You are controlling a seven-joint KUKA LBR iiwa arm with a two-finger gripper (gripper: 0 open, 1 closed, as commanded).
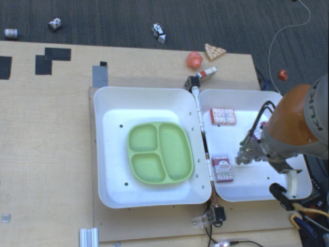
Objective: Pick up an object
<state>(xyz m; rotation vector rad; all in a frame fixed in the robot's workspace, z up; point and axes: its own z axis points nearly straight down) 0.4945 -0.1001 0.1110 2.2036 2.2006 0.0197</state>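
I am looking down as the gripper [245, 156] is hovering in the right bin [257, 189], lower right of frame, just beside a small red-and-white box [222, 168]. I cannot tell its grip state. It is risking closing beside the box, missing it.

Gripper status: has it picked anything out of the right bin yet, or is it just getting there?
Nothing looks picked yet. The gripper hangs low in the right bin, beside the lower red box, which lies on the bin floor. The upper red box lies untouched. Grasp and lift remain.
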